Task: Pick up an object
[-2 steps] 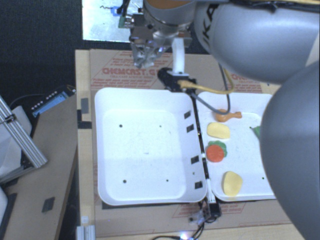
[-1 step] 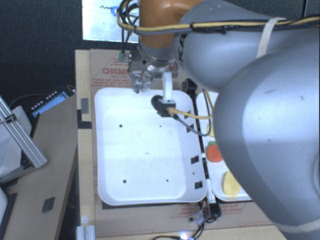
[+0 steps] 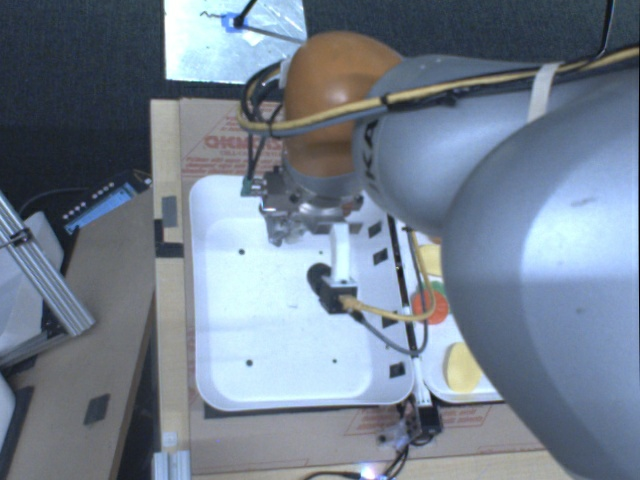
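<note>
Over the left shallow white plastic bin, the grey arm with its orange band reaches in from the right and hangs its two-finger gripper above the bin's upper middle part. Whether the tool is open or closed cannot be told from this slanted view, since the metal wrist body covers most of it, and nothing can be seen held there. Just below and to the right of that gripper, above the same bin's floor, a small black block sits at the end of a white strut, with a yellow cable running from it toward the bin's right wall. The floor of this bin around the gripper shows as bare white with a few small dark dots. Beyond that bin's right wall, in the neighbouring white bin, lie the things to pick: a pale yellow rounded object near the front, an orange round object behind it, and a light yellow object farther back, all partly hidden by the arm.
</note>
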`<state>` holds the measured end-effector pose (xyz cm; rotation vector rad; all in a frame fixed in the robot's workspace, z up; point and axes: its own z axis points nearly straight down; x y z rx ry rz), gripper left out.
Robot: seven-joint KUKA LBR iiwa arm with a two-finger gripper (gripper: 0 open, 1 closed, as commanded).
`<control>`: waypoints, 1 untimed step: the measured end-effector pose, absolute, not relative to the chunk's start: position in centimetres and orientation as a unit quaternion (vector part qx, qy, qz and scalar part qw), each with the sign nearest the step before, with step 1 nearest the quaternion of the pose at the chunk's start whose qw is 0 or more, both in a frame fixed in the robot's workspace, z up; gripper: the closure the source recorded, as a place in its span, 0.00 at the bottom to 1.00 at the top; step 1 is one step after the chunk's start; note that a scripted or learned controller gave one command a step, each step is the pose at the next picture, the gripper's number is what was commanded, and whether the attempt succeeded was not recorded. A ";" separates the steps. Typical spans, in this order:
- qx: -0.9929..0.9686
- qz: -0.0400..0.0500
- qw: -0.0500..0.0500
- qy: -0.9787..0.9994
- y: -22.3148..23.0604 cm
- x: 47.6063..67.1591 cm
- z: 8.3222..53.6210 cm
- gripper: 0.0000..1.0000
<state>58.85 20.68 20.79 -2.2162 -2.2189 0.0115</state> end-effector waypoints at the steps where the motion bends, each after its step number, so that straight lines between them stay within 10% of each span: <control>1: -0.705 -0.004 -0.003 -0.709 22.6 67.2 23.5 1.00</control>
